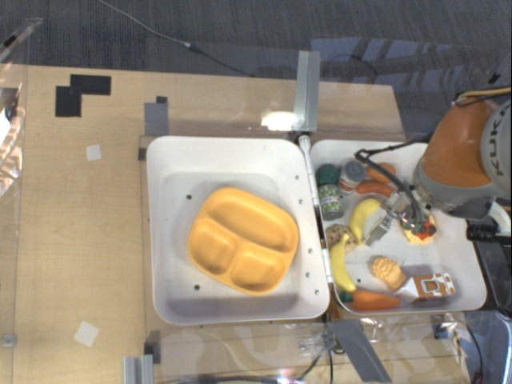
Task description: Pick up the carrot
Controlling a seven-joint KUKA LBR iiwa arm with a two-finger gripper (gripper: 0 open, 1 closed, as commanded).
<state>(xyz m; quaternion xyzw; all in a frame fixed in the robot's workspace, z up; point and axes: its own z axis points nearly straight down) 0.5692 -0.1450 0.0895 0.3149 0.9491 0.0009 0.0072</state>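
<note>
I see the gripper [390, 221] low over the right bin [477, 282], fingers slightly apart, gripping nothing. The carrot [374, 300] lies at the bin's lower edge. I would descend along its length, clear of the touching banana [342, 269], pastry [388, 273] and carton [433, 286].

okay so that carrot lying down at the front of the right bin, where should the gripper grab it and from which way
Probably straight down from above, closing across the thick middle of the carrot. It lies flat and lengthwise along the near wall of the right bin, so the fingers should straddle its narrow width. The banana crowds its left end and a small carton sits near its right, leaving the middle freest.
</note>
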